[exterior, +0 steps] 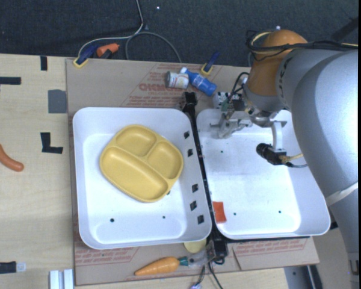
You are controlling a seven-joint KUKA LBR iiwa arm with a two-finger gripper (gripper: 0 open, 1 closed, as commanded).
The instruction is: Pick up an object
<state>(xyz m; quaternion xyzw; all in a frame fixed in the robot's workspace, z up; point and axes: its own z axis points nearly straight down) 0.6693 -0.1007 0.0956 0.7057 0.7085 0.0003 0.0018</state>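
Nearest the camera, a toy carrot [158, 266] lies on the cardboard just below the two bins, its long axis running left to right with the orange tip pointing left and the green end toward the right.

Above it, the left bin [84, 179] holds a yellow divided plate [142, 161], set at a slant with its long axis running from upper left to lower right. The right bin [271, 221] has a small orange tag [218, 211] on its left wall.

From the right, the grey arm [325, 119] reaches over the right bin, its orange band [268, 65] above the wrist. The gripper [228, 122] hangs at that bin's upper left corner; its fingers seem to be slightly apart with nothing between them, though the view there is cluttered.

Beyond the bins, a blue and white bottle [192, 80] lies on its side on the cardboard. Well to the left, a toy sausage [7, 157] rests on the wooden bench, angled from upper left to lower right.
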